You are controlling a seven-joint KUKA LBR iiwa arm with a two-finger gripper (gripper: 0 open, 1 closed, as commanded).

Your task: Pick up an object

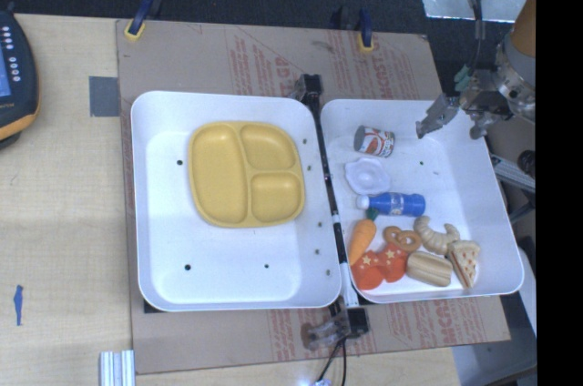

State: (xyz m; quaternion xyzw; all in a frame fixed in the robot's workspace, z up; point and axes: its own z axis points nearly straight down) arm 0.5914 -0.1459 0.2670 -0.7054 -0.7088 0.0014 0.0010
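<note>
Currently, my notes:
Tool (pixel 454 114): spread, holding nothing, above right bin's (pixel 499 193) far edge.
Can (pixel 374 141): nearest, lies just left, long axis sideways.

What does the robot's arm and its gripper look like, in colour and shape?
The gripper has two dark grey metal fingers spreading from a grey wrist block. Above it the arm shows an orange-tan band, with thin dark cables looping nearby.
</note>
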